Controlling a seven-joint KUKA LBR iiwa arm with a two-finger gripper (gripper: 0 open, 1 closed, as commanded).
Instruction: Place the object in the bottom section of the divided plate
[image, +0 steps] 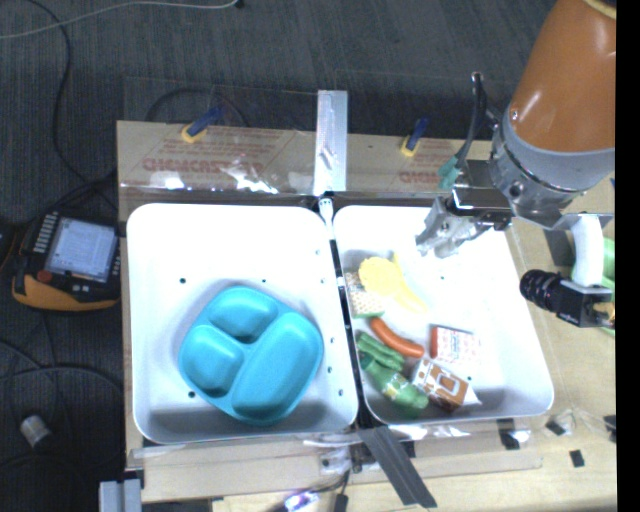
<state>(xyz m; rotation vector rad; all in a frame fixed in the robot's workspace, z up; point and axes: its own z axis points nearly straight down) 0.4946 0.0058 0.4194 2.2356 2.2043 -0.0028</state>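
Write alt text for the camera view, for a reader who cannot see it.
A grey and orange arm reaches in from the right, its tool above the right bin, which holds toy food: a yellow piece, a carrot, green items and small boxes. The left bin holds a blue divided plate with nothing on it.

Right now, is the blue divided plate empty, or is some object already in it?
Empty. The blue divided plate in the left bin shows bare blue in all three sections; the toy foods lie in the right bin.
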